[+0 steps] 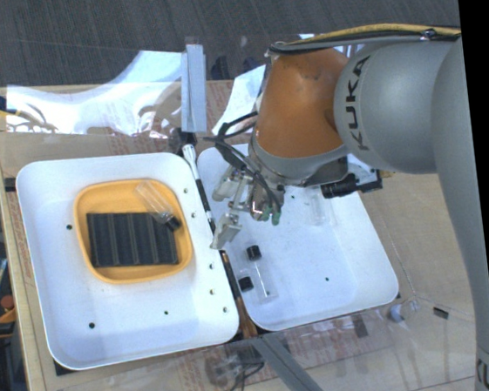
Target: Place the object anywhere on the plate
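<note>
Camera view puts the gripper over the right bin's upper-left corner, its grasp unreadable. A clear bulb already lies on the yellow plate's upper-right corner in the left bin; it could roll off if nudged.

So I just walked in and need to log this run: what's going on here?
A grey KUKA arm reaches in from the right, its pincer hovering over the right bin near the bins' divide. The yellow plate in the left bin carries a dark ridged block and a clear object. Small dark pieces lie below the pincer.
</note>
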Robot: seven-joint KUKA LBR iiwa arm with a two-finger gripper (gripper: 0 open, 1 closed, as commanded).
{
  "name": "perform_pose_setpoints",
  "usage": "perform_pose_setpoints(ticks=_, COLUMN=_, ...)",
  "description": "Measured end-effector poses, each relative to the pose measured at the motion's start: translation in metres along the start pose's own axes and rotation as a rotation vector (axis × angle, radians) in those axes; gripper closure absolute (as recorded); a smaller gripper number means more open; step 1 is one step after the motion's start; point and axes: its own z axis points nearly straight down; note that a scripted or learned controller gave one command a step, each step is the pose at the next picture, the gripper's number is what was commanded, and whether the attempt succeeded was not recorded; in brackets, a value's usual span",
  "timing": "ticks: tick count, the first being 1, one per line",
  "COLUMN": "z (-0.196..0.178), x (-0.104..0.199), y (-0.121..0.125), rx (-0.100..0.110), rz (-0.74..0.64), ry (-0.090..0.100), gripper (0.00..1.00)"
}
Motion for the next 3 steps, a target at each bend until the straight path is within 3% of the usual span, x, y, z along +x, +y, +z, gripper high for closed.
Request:
perform_pose_setpoints(ticks=1, z=-0.001, x=-0.050, y=-0.021, rx=0.000, rz=-0.372, ry=-0.003, gripper=0.00)
perform_pose_setpoints(ticks=2, z=-0.012, x=-0.069, y=-0.053, rx=0.000, rz=-0.712, ry=-0.005, gripper=0.00)
perform_pose_setpoints(ticks=3, z=0.000, x=-0.033, y=0.003, rx=-0.002, rz=-0.878, ry=0.004, gripper=0.00)
